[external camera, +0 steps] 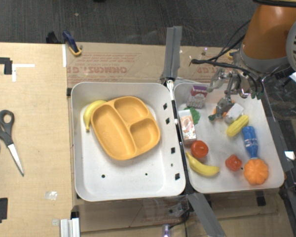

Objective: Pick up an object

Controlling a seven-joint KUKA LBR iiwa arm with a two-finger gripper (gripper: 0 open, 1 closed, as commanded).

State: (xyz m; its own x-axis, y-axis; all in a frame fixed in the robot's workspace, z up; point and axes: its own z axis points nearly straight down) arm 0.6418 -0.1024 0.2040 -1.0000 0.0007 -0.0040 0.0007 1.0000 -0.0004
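My gripper (228,94) hangs over the back of the right bin (271,181), under the arm's orange band. Just below it lie a small white and grey object (233,112) with an orange and green piece (216,114) beside it. Nearby in the same bin are a short yellow fruit (237,125), a blue bottle (250,141), an orange round fruit (256,172), a small red fruit (233,162), a tomato (200,148), a banana (203,166), a small carton (187,125) and a purple-topped packet (198,96). I see nothing held between the fingers.
The left bin (89,181) holds a yellow divided plate (126,127) with a second banana (91,112) at its left edge. Scissors (7,137) lie on the wooden bench at the far left. Cables trail from the arm over the right bin's back corner.
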